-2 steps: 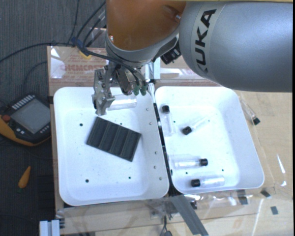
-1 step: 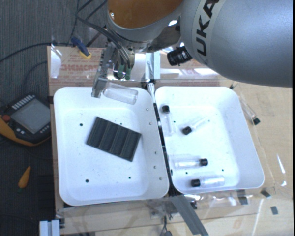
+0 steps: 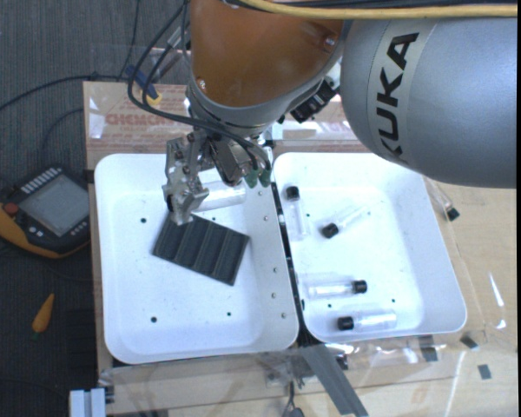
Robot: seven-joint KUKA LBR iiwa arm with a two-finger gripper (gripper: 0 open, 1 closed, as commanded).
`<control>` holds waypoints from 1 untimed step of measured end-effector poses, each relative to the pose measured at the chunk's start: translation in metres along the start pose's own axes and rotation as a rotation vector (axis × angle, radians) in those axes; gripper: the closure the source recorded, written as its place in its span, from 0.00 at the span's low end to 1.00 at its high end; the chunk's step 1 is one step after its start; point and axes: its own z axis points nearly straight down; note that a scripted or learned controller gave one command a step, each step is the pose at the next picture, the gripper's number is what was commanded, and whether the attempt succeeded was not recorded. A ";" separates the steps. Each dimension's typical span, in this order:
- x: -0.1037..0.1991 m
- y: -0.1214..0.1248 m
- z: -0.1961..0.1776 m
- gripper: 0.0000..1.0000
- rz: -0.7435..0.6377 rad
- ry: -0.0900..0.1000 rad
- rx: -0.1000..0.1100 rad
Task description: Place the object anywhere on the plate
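The vial (image 3: 219, 196) you wanted placed lay crosswise between the fingers of the gripper (image 3: 185, 200), which were clamped onto its left end. Just below the jaws, the dark ribbed plate (image 3: 201, 248) sat in the left bin (image 3: 122, 320). Right of them, the other bin (image 3: 434, 259) held four vials (image 3: 334, 286).

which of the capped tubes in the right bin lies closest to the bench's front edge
The tube at the right bin's front, black cap pointing left. The other capped tubes lie farther back; the nearest, tube with cap pointing right, sits just behind it.
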 end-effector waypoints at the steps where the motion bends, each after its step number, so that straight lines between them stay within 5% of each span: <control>1: -0.049 -0.016 -0.001 1.00 -0.503 -0.001 -0.002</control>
